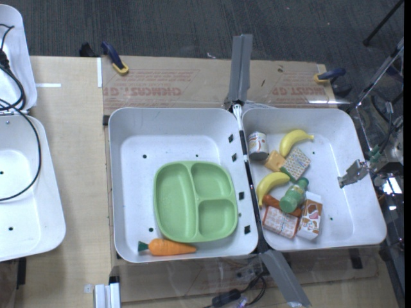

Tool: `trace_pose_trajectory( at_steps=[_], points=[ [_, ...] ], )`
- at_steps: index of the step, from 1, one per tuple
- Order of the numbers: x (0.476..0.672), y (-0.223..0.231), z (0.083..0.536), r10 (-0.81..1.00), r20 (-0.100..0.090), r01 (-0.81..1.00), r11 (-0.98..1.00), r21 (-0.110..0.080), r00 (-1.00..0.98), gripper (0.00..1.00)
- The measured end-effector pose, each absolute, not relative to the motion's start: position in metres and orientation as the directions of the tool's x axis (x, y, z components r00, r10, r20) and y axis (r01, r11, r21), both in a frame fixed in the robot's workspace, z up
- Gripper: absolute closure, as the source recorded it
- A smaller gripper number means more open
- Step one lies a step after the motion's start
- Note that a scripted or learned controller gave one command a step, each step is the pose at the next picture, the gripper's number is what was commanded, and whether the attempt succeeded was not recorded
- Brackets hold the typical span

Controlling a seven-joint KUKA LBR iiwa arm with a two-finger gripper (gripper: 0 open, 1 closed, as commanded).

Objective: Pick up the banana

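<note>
Honestly, gripper [352, 173] sits low over the right bin [359, 226], finger state unclear. Go for the far banana [295, 140]: clearer than the near banana [271, 184] crowding the green bottle [293, 196].

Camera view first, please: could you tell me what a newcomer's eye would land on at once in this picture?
The big green divided plate in the left bin stands out first, with an orange carrot lying just below it at the bin's near edge. Next comes the cluster in the right bin: two yellow bananas, a small can, a green bottle and some packets. The pincer sits over that bin's right side.
</note>
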State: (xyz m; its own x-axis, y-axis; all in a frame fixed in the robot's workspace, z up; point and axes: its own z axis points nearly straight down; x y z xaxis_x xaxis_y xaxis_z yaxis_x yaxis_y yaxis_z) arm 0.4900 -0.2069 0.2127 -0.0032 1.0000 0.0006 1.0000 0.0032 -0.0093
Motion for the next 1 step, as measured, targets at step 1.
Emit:
trace_pose_trajectory(
  at_steps=[1],
  points=[
    [0.5157, -0.1578, 0.18, 0.995, 0.001, 0.995, 0.104, -0.006, -0.104, 0.0]
  ],
)
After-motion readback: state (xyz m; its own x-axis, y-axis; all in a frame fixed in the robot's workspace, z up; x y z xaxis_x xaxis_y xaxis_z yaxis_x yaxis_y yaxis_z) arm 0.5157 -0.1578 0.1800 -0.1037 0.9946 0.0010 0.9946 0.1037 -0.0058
